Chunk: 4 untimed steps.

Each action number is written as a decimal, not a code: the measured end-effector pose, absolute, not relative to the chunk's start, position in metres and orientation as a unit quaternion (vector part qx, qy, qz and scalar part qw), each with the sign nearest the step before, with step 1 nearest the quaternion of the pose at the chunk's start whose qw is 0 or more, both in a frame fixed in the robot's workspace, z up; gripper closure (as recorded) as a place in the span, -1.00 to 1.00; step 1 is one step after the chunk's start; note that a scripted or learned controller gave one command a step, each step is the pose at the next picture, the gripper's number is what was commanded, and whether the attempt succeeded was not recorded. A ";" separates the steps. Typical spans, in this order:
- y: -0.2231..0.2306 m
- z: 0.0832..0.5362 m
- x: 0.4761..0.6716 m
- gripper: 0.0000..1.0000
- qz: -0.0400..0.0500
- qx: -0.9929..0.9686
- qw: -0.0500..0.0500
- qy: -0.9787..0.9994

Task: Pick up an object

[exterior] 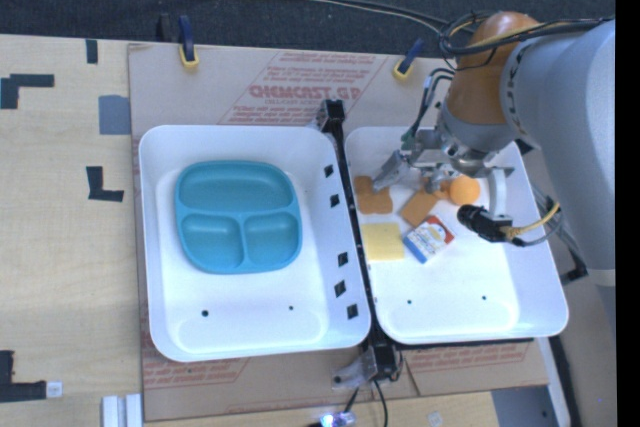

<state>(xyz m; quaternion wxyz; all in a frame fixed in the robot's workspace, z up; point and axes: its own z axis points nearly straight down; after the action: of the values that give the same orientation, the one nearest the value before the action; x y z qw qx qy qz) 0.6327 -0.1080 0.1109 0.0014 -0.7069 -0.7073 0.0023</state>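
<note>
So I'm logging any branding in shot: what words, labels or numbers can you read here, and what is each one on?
"CHEMCAST GP": red print, repeated in slanted rows on the brown board under both bins; only this large line near the top is legible, and the smaller lines are too blurred.
Small packet in the right bin: red, white and blue print, too small to read.
Nothing else legible.

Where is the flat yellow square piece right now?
The flat yellow square piece lies in the right white bin, near its left wall, just below the brown cookie-like piece and left of the small colourful packet.
</note>
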 end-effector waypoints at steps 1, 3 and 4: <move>-0.106 0.123 0.634 1.00 0.001 -0.706 0.001 -0.708; -0.103 0.213 0.627 1.00 -0.001 -0.707 -0.001 -0.708; -0.048 0.205 0.634 1.00 0.001 -0.705 0.001 -0.709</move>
<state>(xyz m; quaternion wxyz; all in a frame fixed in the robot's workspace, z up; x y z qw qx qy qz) 0.6336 -0.0480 0.2047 0.0008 -0.7053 -0.7089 0.0007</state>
